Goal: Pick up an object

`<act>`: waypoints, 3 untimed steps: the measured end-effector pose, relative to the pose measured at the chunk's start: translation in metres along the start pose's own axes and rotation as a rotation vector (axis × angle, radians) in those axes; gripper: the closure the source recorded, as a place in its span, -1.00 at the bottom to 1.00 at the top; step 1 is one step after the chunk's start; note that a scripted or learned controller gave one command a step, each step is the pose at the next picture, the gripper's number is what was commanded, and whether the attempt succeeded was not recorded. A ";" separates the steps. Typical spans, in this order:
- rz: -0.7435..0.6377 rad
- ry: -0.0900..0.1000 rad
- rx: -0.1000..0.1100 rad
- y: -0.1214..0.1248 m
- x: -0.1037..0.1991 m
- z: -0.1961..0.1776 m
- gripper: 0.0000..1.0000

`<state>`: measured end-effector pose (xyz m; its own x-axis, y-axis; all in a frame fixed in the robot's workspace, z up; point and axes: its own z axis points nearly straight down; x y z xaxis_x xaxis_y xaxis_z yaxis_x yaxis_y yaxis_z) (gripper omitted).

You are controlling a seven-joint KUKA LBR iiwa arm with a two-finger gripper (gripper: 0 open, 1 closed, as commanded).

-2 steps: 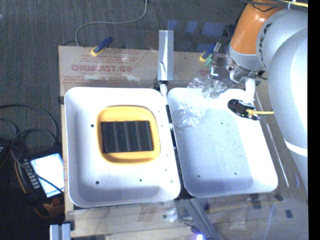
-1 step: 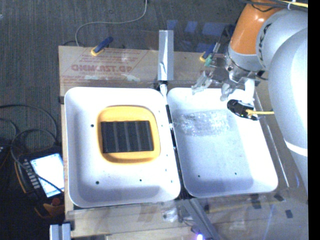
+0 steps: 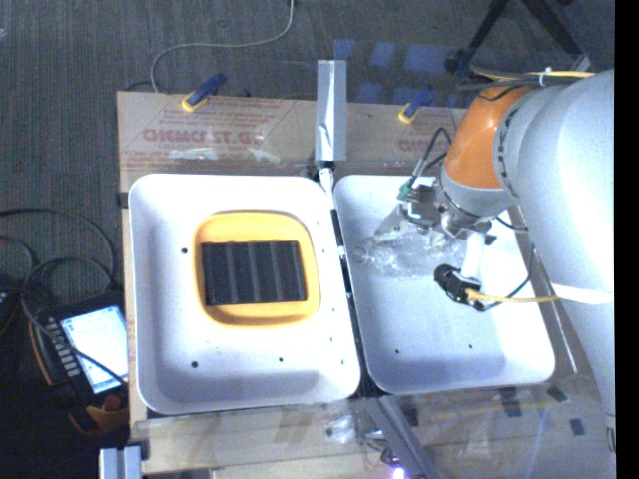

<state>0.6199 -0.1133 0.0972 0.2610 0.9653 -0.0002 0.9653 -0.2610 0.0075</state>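
— Dark carpet [image 3: 80,28] surrounds the bench; what sits nearest the camera's lower edge?

— At seven o'clock on the floor, a handheld pendant [image 3: 88,344] with a lit screen, its black cables looping toward nine o'clock. Wooden slats of the bench [image 3: 250,437] run along six o'clock.

— And on the bench itself?

— Two white bins side by side. In the left bin [image 3: 160,367], a yellow tray with a dark ribbed insert [image 3: 256,268] lies flat, near the middle, slightly toward twelve o'clock. The right bin [image 3: 449,367] has a bare floor at its six o'clock end; a crumpled clear plastic object [image 3: 399,255] lies toward its eleven o'clock part.

— Where is the arm?

— The grey arm [image 3: 579,198] comes in from three o'clock, its orange band [image 3: 474,153] above the wrist. The gripper [image 3: 431,208] hangs over the right bin's twelve o'clock half, just beside or over the plastic object's upper edge. A small black fitting with a yellow cable [image 3: 457,285] trails below it.

— Is it holding anything?

— I cannot tell; the wrist hides the tip.

— Farther back?

— A cardboard sheet with red print [image 3: 200,133] lies under the bins, held by two blue and yellow clamps [image 3: 203,91] at eleven and one o'clock. An upright metal post [image 3: 330,113] stands between the bins at twelve.
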 end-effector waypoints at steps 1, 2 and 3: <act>-0.068 -0.002 0.008 0.027 -0.045 -0.047 -1.00; -0.059 -0.003 -0.027 -0.017 -0.027 -0.003 -1.00; -0.083 -0.003 0.008 -0.001 -0.087 -0.078 -1.00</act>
<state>0.5960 -0.1967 0.1752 0.1805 0.9836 -0.0032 0.9836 -0.1805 -0.0004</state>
